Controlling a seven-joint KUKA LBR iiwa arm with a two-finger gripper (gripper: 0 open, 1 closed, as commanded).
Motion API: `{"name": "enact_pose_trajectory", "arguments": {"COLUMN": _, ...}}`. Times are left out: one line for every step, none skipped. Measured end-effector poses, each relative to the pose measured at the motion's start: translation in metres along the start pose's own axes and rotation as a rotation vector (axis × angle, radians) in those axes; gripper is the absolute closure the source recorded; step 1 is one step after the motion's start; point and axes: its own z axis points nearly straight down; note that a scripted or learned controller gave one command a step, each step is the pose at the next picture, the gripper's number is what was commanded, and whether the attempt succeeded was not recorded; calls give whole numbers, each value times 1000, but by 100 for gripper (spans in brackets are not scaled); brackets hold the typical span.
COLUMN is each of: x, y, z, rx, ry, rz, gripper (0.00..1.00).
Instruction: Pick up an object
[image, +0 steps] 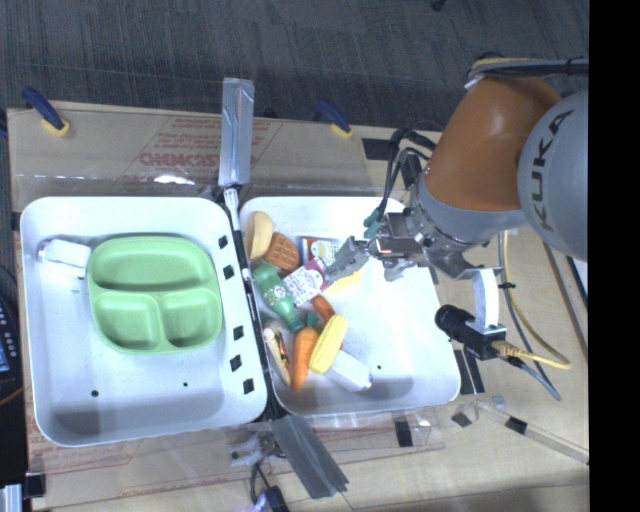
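Two shallow white plastic bins sit side by side on the table: one (420, 375) under the pincer (352, 255), the other (50, 400) well to its left. The far bin carries one pale green three-compartment plastic tray (155, 290). Just left of the pincer lie one orange toy carrot (302, 358), one yellow toy corn cob (328, 343) and one tan toy bread loaf (261, 234) among a jumble too tangled to count.

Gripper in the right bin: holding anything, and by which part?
Cannot be told. The gripper hangs over the right bin beside the toy food pile, but nothing is visibly between the jaws, and the view is too blurred to judge a hold.
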Motion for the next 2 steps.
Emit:
{"name": "enact_pose_trajectory", "arguments": {"x": -8, "y": -29, "z": 123, "rx": 2, "ry": 1, "rz": 47, "gripper": 0}}
{"name": "enact_pose_trajectory", "arguments": {"x": -7, "y": -24, "z": 194, "rx": -9, "ry": -2, "rz": 11, "gripper": 0}}
